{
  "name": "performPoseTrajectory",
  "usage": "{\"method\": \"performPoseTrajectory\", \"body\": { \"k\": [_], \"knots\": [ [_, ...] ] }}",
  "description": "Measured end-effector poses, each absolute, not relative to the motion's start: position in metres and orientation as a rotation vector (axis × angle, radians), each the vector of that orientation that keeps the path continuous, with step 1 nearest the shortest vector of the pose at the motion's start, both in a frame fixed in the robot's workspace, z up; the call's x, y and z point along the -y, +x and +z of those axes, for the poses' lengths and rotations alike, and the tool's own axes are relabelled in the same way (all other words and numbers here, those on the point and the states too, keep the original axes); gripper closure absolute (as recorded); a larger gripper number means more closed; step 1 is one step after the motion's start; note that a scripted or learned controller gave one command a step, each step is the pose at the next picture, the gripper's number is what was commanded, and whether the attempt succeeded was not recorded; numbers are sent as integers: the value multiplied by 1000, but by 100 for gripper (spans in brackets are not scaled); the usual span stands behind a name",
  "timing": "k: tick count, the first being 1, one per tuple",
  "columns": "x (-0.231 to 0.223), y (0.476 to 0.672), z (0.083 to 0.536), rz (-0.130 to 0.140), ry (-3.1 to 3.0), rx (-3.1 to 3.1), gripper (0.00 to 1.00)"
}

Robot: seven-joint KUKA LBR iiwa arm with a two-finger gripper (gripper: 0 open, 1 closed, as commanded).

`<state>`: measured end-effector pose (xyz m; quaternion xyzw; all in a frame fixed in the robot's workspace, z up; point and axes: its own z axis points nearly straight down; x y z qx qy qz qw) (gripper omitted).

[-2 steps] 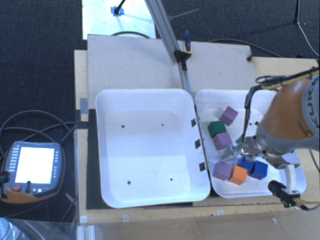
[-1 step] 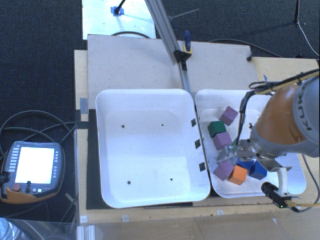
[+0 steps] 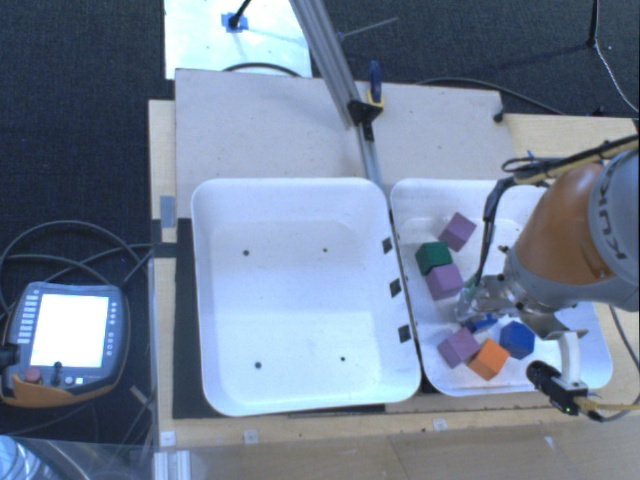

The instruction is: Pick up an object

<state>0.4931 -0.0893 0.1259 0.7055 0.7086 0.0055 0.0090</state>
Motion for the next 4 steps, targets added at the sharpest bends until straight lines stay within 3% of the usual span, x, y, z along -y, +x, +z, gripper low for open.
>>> {"method": "performPoseTrajectory", "body": {
  "k": [1, 2, 3, 4],
  "knots": [
    [93, 491, 188, 7, 2211, -2222, 100],
    [97, 502, 243, 7, 2211, -2222, 100],
    [97, 504, 267, 4, 2214, -2224, 100],
    [35, 513, 265, 5, 2208, -2234, 100]
  ]
}}
